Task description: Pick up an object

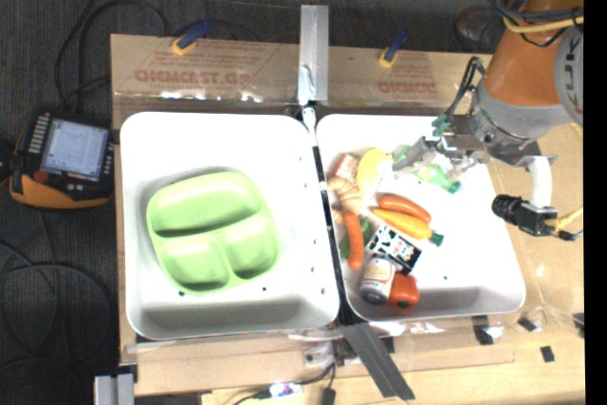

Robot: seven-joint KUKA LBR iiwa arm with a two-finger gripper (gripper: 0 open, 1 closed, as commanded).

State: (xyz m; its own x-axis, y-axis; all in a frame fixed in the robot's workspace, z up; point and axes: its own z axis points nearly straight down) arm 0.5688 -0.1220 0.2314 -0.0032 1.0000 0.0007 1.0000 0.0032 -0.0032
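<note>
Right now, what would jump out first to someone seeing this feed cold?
Probably the green divided tray lying alone in the left bin. Next, the jumble of toy food in the right bin, with an orange carrot on top, and the gripper over that bin's far right part.

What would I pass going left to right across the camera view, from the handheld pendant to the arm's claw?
Teach pendant → green divided tray in the left bin → small carrot by the right bin's left wall → claw.

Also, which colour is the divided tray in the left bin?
Light green: the divided tray, seen in the camera view.
</note>
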